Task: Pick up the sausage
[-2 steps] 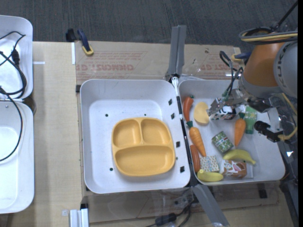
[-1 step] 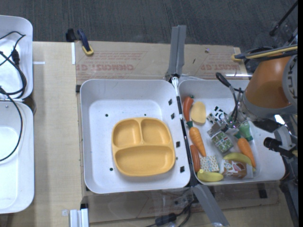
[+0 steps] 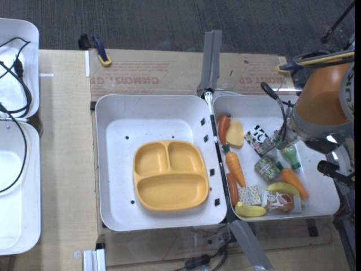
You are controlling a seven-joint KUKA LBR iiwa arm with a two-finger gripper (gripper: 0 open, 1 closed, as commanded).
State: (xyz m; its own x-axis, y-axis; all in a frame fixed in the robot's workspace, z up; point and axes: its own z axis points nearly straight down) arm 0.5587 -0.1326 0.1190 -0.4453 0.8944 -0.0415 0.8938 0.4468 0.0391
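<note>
Now the gripper (image 3: 277, 141) hangs low over the right bin (image 3: 333, 208), its grip state impossible to tell, while the sausage (image 3: 224, 130) lies well off by the left wall, so closing here risks snagging a carrot (image 3: 294, 182) or packet (image 3: 267, 166).

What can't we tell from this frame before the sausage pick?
- Gripper: finger state unreadable in the camera view; small, dark, under the arm's wrist.
- Sausage: lower end blends into the carrot.
- Right bin: far right side covered by the arm.
- Small packets: labels too small.
</note>
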